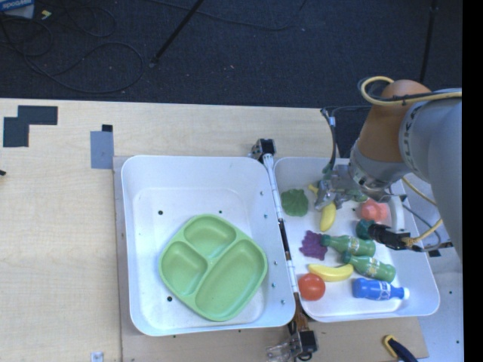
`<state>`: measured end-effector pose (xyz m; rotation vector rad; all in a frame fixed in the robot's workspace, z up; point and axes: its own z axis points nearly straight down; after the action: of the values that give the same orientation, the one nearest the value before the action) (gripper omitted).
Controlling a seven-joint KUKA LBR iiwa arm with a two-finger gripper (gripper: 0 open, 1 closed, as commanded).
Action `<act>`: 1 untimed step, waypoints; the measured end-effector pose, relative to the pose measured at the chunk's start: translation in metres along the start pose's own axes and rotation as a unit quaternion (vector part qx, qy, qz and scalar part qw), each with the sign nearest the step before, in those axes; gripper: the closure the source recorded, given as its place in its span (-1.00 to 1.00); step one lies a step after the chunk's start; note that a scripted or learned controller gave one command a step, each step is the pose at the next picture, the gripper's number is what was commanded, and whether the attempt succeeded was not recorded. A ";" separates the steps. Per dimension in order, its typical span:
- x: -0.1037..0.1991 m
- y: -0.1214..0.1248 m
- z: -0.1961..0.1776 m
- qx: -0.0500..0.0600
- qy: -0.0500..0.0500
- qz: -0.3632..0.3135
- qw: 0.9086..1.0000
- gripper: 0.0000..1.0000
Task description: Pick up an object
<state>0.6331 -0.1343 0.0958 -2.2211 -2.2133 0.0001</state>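
White plastic bins sit side by side on my bench. From the camera view, the left bin [136, 202] carries a green divided plate [213, 265], and the right bin [423, 296] carries the clutter I am meant to pick from. My gripper [330, 196] is low over the far part of the right bin, just above a small yellow piece [327, 217] and just beside a green leafy toy [295, 202]. I cannot tell how the hand is set; the wrist hides it, and I see nothing held.

Nearer the camera lie a purple piece [312, 243], two green bottles [350, 244] [372, 267], a banana [330, 271], a red tomato [311, 286], a blue bottle [379, 290] and, by the arm, a pink item [373, 211].

My worry is crowding. The yellow piece and the leafy toy lie close together, so a descent slightly off could nudge one aside or pinch both. The rounded toys may also squirt out as the hand closes.
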 end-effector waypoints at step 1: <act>0.003 -0.035 -0.102 0.000 -0.002 -0.001 1.000 1.00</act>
<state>0.5990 -0.1315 0.1978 -2.2206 -2.2177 0.0048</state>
